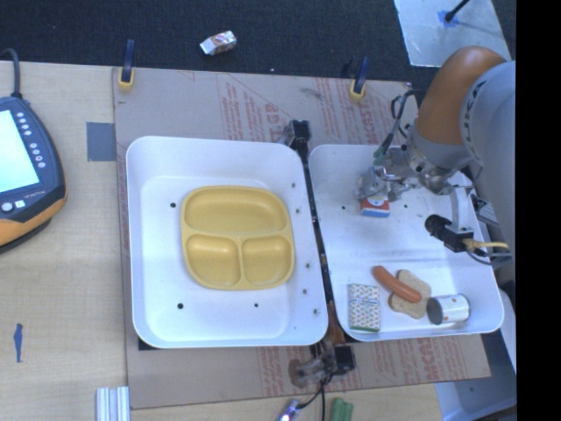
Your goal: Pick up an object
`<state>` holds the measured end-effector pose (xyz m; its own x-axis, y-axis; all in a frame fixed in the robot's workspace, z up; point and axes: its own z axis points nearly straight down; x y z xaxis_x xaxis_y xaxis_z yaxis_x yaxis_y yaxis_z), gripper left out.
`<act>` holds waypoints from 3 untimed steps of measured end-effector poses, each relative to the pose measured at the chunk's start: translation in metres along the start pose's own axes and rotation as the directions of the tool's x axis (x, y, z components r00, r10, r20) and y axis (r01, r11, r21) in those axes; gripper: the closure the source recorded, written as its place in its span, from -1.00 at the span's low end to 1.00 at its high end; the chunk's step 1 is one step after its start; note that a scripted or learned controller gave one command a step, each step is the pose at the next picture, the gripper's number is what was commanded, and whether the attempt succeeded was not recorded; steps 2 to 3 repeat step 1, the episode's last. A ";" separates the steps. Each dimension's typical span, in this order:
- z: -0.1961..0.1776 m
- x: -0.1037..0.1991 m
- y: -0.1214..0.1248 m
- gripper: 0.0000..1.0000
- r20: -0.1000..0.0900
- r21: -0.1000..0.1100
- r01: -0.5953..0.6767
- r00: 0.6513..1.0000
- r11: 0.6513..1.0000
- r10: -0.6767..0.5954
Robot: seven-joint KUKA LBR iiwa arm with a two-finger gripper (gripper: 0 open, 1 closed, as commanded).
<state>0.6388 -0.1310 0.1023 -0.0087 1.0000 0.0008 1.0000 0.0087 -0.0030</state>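
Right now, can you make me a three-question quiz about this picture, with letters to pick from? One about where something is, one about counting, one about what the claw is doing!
1. Where is the yellow tray?
A. In the left bin
B. In the right bin
C. On the dark floor

2. How many compartments does that tray have?
A. One
B. Three
C. Six

3. Where is the claw now?
A. Over the tray
B. Right above the small red, white and blue object in the right bin
C. Beside the tablet

Answers: 1 A, it lies in the middle of the left bin. 2 B, one long section above two smaller ones. 3 B, it sits low just over that object.
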 end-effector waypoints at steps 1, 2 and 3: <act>-0.090 0.083 -0.037 1.00 -0.001 -0.001 -0.005 1.000 1.000 0.005; -0.090 0.083 -0.037 1.00 -0.001 -0.001 -0.005 1.000 1.000 0.005; -0.090 0.083 -0.037 1.00 -0.001 -0.001 -0.005 1.000 1.000 0.005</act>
